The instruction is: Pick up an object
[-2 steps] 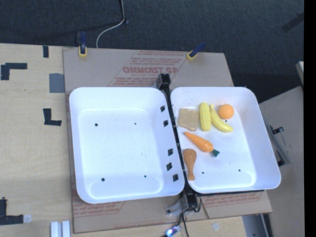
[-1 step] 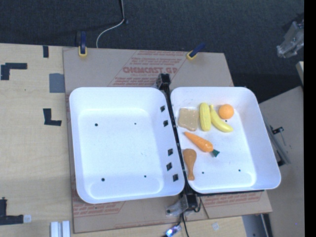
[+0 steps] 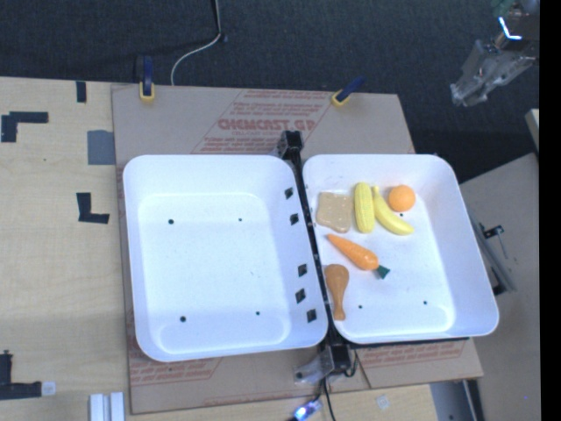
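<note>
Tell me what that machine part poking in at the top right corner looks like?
That is the end of the robot's arm and its tool. What shows is pale grey metal, angular and blocky, tapering toward the tip. A small bright white patch sits on the arm just above the tool. The picture is too blurred there to make out cables or markings.

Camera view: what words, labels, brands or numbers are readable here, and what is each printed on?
"CHEMCAST GP" (my best reading; the red letters are blurred): printed on the brown board under the two bins, above the left bin.
Fainter red print runs diagonally across the same board, near its top and bottom edges: too blurred to read.
Food items and bins: no text that I can see.
</note>
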Motion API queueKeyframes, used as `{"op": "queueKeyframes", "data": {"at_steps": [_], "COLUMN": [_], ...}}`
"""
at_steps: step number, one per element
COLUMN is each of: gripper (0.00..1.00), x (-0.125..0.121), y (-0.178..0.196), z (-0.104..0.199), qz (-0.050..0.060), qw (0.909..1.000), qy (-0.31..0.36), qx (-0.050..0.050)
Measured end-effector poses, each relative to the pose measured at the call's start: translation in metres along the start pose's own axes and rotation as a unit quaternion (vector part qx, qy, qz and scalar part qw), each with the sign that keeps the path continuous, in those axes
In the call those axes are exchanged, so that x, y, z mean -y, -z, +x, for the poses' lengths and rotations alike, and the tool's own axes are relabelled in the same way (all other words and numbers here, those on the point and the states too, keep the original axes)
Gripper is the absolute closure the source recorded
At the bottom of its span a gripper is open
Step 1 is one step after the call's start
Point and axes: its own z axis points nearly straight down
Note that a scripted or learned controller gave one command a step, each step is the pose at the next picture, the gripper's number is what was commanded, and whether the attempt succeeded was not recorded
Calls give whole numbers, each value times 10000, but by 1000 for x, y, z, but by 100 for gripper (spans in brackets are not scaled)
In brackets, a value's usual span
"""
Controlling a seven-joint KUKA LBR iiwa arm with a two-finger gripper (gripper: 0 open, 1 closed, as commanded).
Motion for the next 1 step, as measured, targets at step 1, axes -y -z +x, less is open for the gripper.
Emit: {"op": "queueKeyframes", "data": {"at_steps": [1], "gripper": [100], "x": [6], "y": [0], "z": [69], "qz": [4], "qw": [10000], "qy": [3], "qx": [2]}}
